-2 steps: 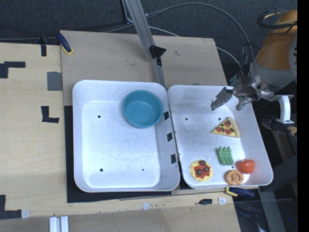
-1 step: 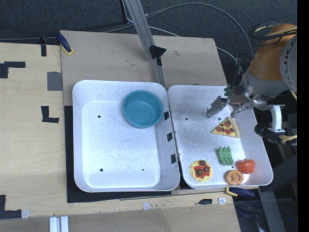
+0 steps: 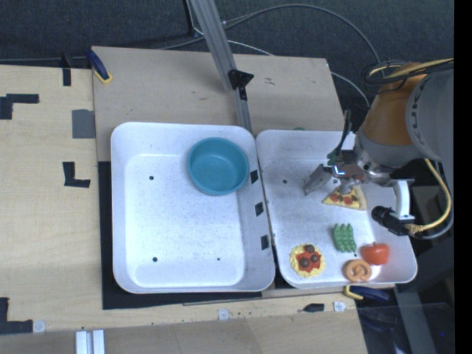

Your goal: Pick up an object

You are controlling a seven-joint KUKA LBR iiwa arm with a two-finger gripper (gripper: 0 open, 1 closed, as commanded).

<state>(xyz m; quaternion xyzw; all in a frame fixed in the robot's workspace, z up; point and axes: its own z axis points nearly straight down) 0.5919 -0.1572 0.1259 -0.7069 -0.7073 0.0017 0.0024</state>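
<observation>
Pizza slice (image 3: 345, 198) lies in the right bin (image 3: 287, 220), touching the spread-open, empty gripper (image 3: 330, 184) just above it.

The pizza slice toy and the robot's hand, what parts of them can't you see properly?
- Pizza slice, camera view: the gripper covers its top edge, so contact or grip cannot be told.
- Gripper, camera view: too small and dark to judge.
- Orange toy in the right bin: too small to identify.
</observation>
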